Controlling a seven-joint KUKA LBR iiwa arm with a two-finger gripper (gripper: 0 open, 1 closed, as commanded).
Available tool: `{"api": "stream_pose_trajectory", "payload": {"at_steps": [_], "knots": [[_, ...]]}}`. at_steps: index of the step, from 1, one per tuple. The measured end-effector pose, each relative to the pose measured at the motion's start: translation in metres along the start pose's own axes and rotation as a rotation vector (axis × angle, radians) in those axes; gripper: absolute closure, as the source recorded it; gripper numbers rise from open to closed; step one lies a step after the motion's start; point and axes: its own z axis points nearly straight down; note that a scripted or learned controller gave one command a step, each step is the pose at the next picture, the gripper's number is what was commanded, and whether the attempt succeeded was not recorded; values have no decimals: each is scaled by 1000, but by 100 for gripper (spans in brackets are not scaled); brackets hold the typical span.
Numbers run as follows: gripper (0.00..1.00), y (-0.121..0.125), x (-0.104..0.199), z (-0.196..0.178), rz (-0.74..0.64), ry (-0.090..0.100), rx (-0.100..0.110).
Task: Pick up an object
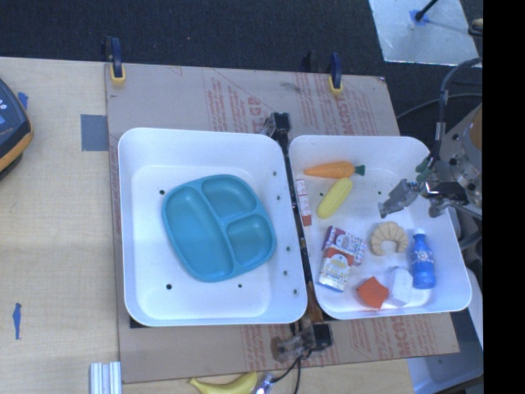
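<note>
Objects for picking all sit in the right bin (447, 302), none of them lifted yet. The gripper (417, 194) hangs over that bin's right side, its two dark fingers spread apart with nothing between them, just above and to the right of the croissant (388, 238).

Counting what is there: one carrot (332, 170) near the top, one corn cob (334, 198) just below it, one croissant, one blue bottle (422, 260) with a white cap, one printed carton (339, 258), one orange block (372, 293) and one white piece (402, 286) beside it. That makes seven things in the right bin. The left bin (139, 294) holds a single blue divided plate (218, 226). Two bins, one arm.

What could go wrong, as I judge it: the croissant, bottle, white piece and orange block lie close together, so fingers coming down between them could land on two at once or push one aside instead of closing round it. The bottle lies on its side near the bin wall and looks likely to roll away from a pinch. The croissant's rounded, ridged back may slip out of a narrow grip. The carton lies flat, leaving little for the fingers to get under. A descent too near the right wall could also catch the rim.
</note>
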Motion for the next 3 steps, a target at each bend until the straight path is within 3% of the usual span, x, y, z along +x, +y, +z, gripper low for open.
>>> {"api": "stream_pose_trajectory", "payload": {"at_steps": [1, 2, 3], "knots": [[0, -26, 17, 169, -2, 2, -5], [100, -25, 18, 159, -6, 4, -3], [0, -25, 18, 159, -6, 4, -3]]}}
